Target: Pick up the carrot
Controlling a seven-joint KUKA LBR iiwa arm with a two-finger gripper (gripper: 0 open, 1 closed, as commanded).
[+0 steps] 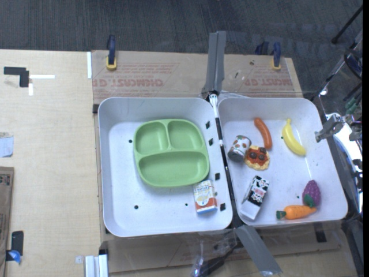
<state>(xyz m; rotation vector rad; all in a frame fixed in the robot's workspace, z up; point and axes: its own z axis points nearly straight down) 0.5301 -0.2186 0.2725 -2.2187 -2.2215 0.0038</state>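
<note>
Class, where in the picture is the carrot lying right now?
The carrot lies in the right bin, near its front right corner, just below the purple grapes and right of the milk carton.

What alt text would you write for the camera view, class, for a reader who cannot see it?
A toy carrot lies near the front edge of the right bin, beside purple grapes, with a banana, sausage, pizza slice, can and milk carton. The left bin holds a green divided plate and a small carton.

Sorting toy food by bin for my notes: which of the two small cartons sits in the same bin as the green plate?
The orange carton, just below the green plate in the left bin. The black-and-white cow carton lies in the right bin.
</note>
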